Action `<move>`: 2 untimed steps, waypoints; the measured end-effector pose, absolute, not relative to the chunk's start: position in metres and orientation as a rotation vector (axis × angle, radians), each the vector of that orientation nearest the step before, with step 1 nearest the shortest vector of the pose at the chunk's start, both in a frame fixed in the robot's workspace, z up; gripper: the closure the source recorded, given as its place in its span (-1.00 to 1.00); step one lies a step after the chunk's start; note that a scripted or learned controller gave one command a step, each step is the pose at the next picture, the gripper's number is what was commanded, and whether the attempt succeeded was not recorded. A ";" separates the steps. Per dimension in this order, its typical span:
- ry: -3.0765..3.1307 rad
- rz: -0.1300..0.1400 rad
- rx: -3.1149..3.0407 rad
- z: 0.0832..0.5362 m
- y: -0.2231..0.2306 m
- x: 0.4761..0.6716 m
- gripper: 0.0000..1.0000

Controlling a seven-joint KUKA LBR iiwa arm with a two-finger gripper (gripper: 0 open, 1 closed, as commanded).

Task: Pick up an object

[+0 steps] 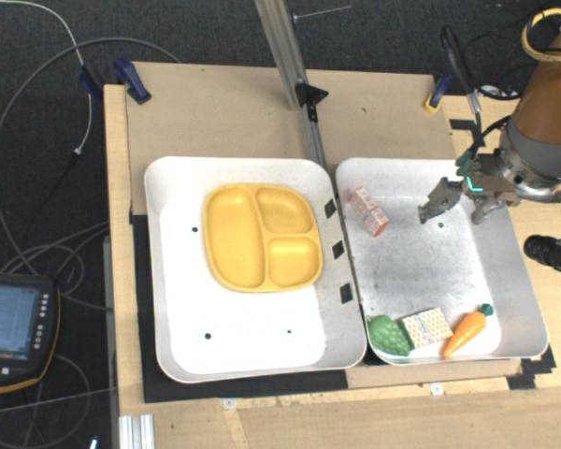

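My gripper (462, 205) hangs over the upper right part of the right bin (505, 269), its two dark fingers spread apart with nothing between them. A pink wrapped block (366, 210) lies in the bin's upper left, well left of the gripper. Along the bin's front edge sit a green leafy toy (389, 334), a patterned cracker-like square (424, 326) and an orange carrot (465, 333), all far below the gripper.
The left bin (178, 297) holds a yellow divided plate (262, 236). A metal pole (285, 40) rises behind the bins. Blue clamps (131, 80) sit at the bench's back corners. A tablet (14, 325) and cables lie off the bench at left.
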State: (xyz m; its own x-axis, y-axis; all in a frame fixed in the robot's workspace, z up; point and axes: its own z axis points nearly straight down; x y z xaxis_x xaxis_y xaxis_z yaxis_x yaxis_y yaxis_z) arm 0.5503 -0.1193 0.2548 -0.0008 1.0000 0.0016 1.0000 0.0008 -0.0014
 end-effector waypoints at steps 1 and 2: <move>-2.215 0.007 -2.216 0.191 -0.120 0.549 -1.00; -2.217 0.005 -2.215 0.141 -0.114 0.556 -1.00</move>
State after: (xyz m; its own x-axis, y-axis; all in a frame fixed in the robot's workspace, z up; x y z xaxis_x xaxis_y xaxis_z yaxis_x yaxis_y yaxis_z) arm 0.5561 -0.1137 0.1410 -0.0007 1.0000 0.0029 1.0000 0.0007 -0.0077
